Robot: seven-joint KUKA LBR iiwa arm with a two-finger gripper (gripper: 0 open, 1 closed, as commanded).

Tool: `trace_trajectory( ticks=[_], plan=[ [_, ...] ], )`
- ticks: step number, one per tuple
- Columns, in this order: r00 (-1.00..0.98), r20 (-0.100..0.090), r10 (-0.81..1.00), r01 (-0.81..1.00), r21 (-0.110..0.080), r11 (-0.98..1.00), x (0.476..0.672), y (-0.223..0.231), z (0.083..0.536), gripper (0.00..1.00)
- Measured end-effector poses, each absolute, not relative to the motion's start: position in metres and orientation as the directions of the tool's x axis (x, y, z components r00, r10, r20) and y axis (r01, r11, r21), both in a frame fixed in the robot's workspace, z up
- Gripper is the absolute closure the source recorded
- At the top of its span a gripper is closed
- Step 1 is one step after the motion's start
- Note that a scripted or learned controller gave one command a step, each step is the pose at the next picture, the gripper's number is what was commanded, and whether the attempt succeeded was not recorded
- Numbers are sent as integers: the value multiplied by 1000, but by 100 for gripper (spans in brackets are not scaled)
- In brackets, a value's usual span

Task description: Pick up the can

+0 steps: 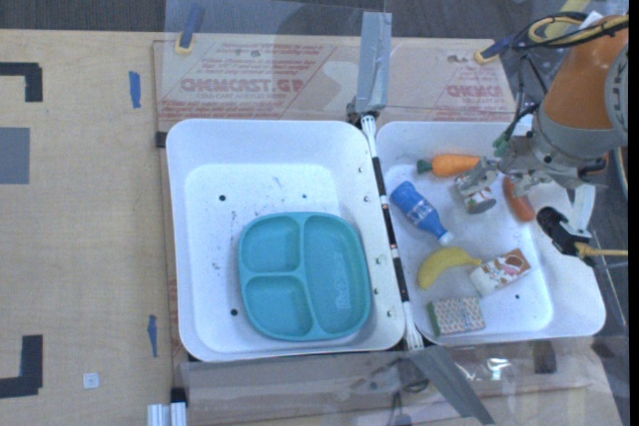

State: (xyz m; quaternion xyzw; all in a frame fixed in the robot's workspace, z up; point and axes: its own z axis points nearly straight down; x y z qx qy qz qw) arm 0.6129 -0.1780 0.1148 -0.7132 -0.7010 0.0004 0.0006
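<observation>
The can (482, 204) is a small silver cylinder in the right bin (569, 309), near its middle right. My gripper (476, 183) hangs directly over the can, at or just above its top, and the grey wrist covers part of it. From this view I cannot make out whether the can is gripped. The arm with its orange band (584, 90) reaches in from the right.
The right bin also holds an orange carrot (451, 165), a blue bottle (417, 211), a banana (445, 264), a small carton (502, 271), a patterned box (458, 315) and a red-orange item (519, 201) right beside the can. A teal divided plate (303, 276) lies in the left bin (200, 165).
</observation>
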Motion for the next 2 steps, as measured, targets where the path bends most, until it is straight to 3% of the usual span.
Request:
trace_trajectory(
  ticks=[1, 2],
  plan=[
    [22, -2, 1000, 1000, 4, -21, 614, -181, 126, 100],
    [36, -2, 999, 999, 3, -36, 668, -141, 219, 100]
  ],
)
